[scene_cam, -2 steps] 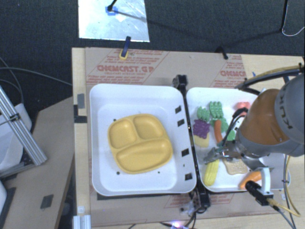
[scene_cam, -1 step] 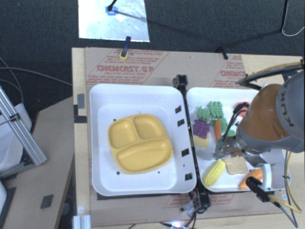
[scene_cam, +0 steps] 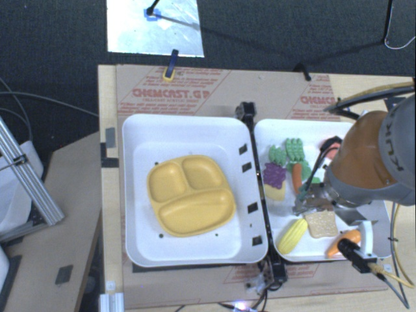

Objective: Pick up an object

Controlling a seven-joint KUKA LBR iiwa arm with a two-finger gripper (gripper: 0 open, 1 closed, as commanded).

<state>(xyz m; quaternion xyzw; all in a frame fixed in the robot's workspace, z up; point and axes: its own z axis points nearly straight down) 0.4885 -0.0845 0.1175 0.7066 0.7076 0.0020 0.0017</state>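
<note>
Bread slice [scene_cam: 321, 224]: the likeliest object – it lies in the right bin [scene_cam: 276, 132], toward that bin's near edge, just beside the pincer.
Handling: judged light and stiff, a flat toy; best taken across its short edges, as a flat top gives little to pinch.
Pincer [scene_cam: 305, 203]: low over the right bin, between the carrot [scene_cam: 296, 176] and the bread – whether it is wide or narrow I cannot tell.
Other toys in the right bin: one corn cob [scene_cam: 292, 234] at the near left corner, one bunch of grapes [scene_cam: 274, 175], two green vegetables [scene_cam: 286, 152], one orange piece [scene_cam: 343, 241] at the near edge.
Left bin [scene_cam: 136, 194]: one yellow divided plate [scene_cam: 191, 195].
Bins on the table: two.
</note>
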